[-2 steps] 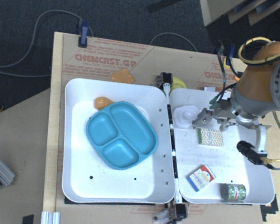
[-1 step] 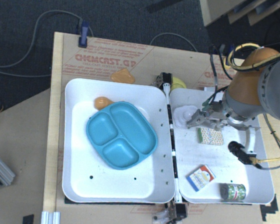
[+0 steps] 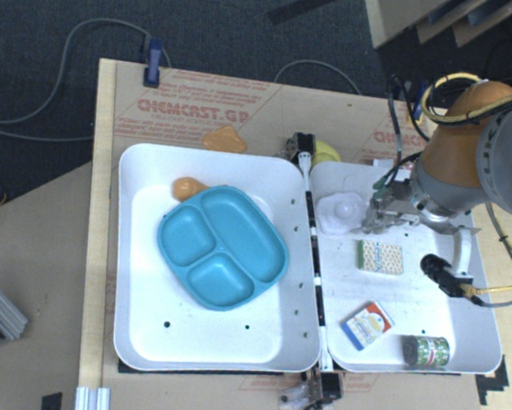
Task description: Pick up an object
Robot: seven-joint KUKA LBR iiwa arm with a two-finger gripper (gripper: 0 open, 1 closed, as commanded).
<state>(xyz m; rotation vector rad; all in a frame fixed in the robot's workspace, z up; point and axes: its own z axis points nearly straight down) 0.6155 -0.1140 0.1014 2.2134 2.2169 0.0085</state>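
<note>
My gripper [image 3: 378, 218] reaches down into the back of the right bin [image 3: 479, 340], beside a clear plastic cup [image 3: 340, 209] on its left. Just in front of it lies a flat pale patterned packet [image 3: 380, 257]. Nearer the front sit a small white carton with red and blue print [image 3: 366, 324] and a green can on its side [image 3: 427, 351]. The arm's orange band [image 3: 462, 131] hangs over the bin's back right.
The left bin [image 3: 134, 305] holds a blue divided plate [image 3: 222, 246] with an orange ball [image 3: 186, 188] behind it. An orange object [image 3: 224, 138] and a yellow one [image 3: 325, 153] lie on the bench behind the bins. A black cable fitting [image 3: 441, 273] hangs over the right bin.
</note>
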